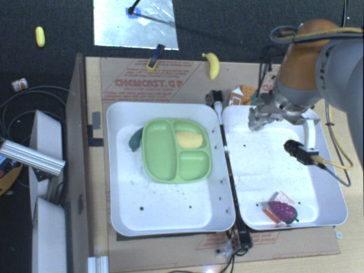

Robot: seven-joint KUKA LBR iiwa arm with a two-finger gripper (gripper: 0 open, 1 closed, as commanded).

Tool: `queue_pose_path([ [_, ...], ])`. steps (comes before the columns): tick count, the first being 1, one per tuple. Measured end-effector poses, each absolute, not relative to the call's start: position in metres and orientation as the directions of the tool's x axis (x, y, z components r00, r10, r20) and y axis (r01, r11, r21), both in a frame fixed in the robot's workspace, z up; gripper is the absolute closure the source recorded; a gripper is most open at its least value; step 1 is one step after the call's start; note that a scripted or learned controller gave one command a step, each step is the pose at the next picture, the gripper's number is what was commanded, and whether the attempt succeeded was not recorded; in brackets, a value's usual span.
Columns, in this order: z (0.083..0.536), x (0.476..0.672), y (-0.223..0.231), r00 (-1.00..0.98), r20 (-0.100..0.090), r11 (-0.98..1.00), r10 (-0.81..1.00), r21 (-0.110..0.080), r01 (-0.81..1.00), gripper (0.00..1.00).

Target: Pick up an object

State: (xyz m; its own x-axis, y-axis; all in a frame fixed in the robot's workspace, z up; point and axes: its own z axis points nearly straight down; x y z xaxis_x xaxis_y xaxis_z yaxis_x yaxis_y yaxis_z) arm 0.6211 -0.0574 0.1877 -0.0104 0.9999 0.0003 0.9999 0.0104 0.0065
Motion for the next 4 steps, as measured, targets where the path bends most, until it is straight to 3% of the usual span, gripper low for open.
queue_pose_path([
  [2,0.202,0.654,-0.004,-0.008,0.001,0.008,1.0,0.005,1.0,1.0],
  [3,0.185,0.669,0.073,-0.011,0.002,0.011,1.0,0.004,1.0,1.0],
  [4,0.193,0.666,0.027,0.001,-0.001,-0.001,1.0,0.003,1.0,1.0],
])
